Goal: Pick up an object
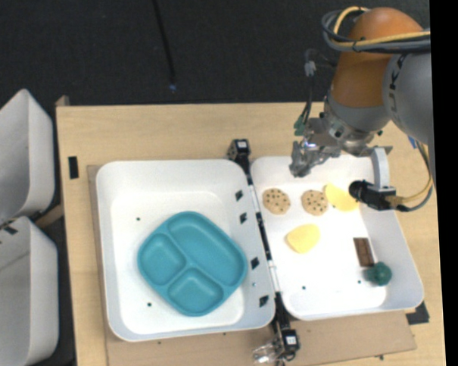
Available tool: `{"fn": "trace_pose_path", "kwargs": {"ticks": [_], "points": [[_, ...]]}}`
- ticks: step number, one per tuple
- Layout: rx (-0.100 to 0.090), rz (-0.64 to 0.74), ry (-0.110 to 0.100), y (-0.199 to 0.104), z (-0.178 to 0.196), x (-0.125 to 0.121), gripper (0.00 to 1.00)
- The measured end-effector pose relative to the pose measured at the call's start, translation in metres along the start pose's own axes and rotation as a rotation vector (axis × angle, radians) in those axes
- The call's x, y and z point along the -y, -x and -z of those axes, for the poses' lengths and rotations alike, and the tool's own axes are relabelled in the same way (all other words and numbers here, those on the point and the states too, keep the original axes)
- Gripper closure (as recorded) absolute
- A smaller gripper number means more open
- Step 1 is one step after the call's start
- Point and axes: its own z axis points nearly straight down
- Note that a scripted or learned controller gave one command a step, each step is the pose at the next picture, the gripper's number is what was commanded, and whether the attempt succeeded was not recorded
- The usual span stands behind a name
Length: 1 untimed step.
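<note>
Dark floor [132, 46] around pale wooden bench [174, 131]

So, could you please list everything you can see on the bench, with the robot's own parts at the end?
bench: one, light wood, under both bins
left bin: one, white, left half of the bench
right bin: one, white, beside the left bin
tray: one, teal, three compartments, in the left bin
cookies: two, tan with dark chips, at the back of the right bin
yellow pieces: two, yellow, one mid-bin, one by the right cookie
brown block: one, dark brown, right side of the right bin
green ball: one, teal-green, just in front of the block
arm: one, grey and orange, reaching in from the right
gripper: one, dark, over the back of the right bin
</note>
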Motion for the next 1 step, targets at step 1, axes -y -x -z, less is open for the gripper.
{"fn": "trace_pose_path", "kwargs": {"ticks": [1], "points": [[-0.002,0.003,0.001,-0.0577,0.0033,0.0078,1.0]]}}
